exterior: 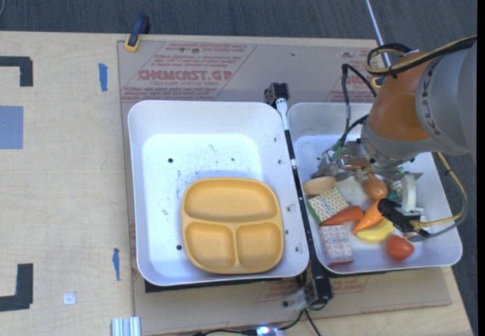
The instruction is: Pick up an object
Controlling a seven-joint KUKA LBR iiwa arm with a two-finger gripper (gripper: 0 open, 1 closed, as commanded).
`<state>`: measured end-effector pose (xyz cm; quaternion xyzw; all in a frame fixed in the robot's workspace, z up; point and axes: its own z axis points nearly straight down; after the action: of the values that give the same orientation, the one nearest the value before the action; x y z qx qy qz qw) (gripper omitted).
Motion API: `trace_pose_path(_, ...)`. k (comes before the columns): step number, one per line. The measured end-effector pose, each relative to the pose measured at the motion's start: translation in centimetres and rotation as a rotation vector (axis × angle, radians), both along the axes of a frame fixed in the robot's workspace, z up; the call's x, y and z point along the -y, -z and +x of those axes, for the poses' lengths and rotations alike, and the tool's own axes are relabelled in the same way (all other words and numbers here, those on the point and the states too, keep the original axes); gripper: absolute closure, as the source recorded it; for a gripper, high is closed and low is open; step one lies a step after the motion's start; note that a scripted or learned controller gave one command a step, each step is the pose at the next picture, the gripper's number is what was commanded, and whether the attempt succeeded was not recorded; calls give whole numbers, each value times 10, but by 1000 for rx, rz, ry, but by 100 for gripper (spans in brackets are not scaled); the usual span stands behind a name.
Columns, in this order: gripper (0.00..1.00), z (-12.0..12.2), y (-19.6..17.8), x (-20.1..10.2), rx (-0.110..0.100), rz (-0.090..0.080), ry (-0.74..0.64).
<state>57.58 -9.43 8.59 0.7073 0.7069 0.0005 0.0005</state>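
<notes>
**A:** Where is your arm (420, 103) sitting, and what is the gripper (362, 166) doing?

**B:** Your arm is reaching in from the right edge of the bench, and the gripper is hanging low over the middle of the right bin (447, 251), just above the pile. I cannot tell what state it is in.

**A:** And the things to pick?

**B:** They are lying crowded together in the right bin: a red tomato (399, 248) near the front right corner, a yellow piece (374, 233) touching an orange carrot (370, 215), and a pink packet (337, 243) toward the front left. In the left bin (144, 175) you are seeing 1 yellow 3-compartment tray (232, 222) resting at the front edge.
</notes>
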Motion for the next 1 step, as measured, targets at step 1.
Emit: trace_pose_path(1,0,-12,0,3,2,0,-1)
